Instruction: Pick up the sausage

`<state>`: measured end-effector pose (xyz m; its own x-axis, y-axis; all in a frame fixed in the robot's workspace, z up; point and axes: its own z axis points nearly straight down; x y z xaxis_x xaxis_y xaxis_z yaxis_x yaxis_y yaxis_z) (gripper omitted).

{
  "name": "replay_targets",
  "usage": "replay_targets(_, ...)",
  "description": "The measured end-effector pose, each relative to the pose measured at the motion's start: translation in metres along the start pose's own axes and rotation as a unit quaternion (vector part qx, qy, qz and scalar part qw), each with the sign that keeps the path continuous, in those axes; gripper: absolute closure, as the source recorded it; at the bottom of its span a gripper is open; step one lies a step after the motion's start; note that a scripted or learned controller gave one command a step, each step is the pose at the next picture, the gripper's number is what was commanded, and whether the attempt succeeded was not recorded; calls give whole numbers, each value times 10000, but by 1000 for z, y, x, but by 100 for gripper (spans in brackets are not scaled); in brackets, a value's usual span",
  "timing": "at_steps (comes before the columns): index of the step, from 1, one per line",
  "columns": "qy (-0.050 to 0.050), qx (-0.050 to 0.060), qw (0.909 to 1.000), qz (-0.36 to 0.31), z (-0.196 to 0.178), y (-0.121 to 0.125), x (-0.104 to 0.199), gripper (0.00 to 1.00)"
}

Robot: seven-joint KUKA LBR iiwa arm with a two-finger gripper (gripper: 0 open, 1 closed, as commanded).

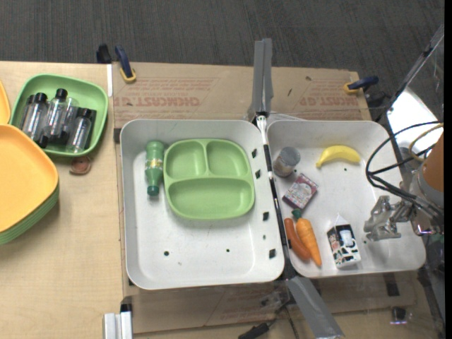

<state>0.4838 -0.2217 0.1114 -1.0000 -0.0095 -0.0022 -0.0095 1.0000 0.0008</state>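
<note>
Camera view is showing the end effector [382, 222] hovering at the right edge of the right bin [395, 258], low over bare bin floor. I cannot tell if it is open or closed, too small and cluttered by cables; nothing is showing in its grip.

The sausage [290, 234] is lying in the same bin, tight against the left wall, touching the carrot [308, 242] on its right side. Its long axis is running near to far, tilting slightly.

So the target is lying left of the end effector, well apart, about level with it. A small carton [344, 246] is standing between them, just right of the carrot.

Judgement: the reach is needing a leftward move over the carton, closing across the short width. The wall and the carrot are crowding both sides, so a miss or a carrot grab is looking likely.
</note>
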Motion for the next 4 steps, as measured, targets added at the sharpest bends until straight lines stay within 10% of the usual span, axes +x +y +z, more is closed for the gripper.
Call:
replay_targets(1, -7, -1, 9964, 844, 20, 11, -26, 100)
replay_targets(3, -9, -1, 9850, -1724, 19, 1, 0, 100)
replay_targets(4, -9, 0, 9833, -1819, 19, 0, -2, 100)
